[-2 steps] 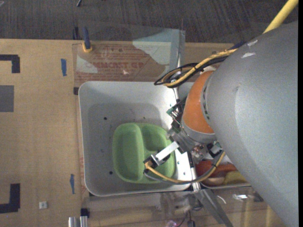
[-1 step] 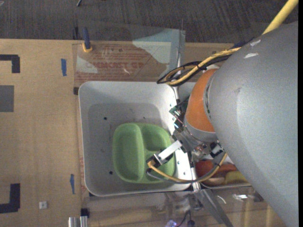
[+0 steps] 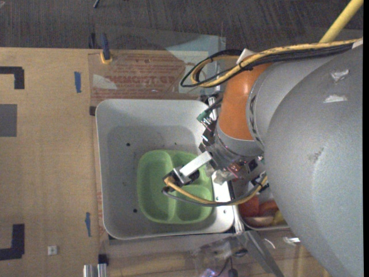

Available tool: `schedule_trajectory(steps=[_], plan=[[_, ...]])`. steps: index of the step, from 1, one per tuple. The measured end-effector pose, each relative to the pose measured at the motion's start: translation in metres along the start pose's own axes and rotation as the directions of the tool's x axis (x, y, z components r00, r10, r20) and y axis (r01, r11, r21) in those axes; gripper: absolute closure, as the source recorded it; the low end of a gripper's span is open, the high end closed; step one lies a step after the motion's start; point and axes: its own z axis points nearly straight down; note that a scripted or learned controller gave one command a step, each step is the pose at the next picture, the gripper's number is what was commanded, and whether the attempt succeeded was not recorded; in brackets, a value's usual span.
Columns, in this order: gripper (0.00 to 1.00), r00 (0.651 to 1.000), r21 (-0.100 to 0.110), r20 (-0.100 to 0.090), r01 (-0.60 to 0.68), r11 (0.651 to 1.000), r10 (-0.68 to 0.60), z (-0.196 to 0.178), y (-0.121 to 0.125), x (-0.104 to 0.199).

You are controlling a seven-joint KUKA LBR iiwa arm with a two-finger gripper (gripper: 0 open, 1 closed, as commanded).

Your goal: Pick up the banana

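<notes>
White bin (image 3: 115, 154), a few dark specks on its floor. Light green divided tray (image 3: 153, 183) inside. Arm (image 3: 311, 154) grey with orange band (image 3: 236, 105); yellow and black cables (image 3: 277, 53). Worktop (image 3: 46, 154) tan, with blue tape bits (image 3: 77, 82) and black corner marks (image 3: 16, 77). Floor (image 3: 173, 4) dark grey carpet.

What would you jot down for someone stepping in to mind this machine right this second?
Gripper: low over the green divided tray in the left white bin; fingers too blurred to judge, nothing seen held.
Banana: cannot pick it out for sure. Yellow and red things peek out under the arm in the right bin, mostly hidden.
Done: no pick visible.
Left: find the banana, grasp it, lift it.
</notes>
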Motion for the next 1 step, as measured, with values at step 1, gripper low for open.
schedule_trajectory(steps=[1], plan=[[1.00,0.999,0.002,0.003,-0.051,0.999,0.051,0.0622,-0.0865,0.0446]])
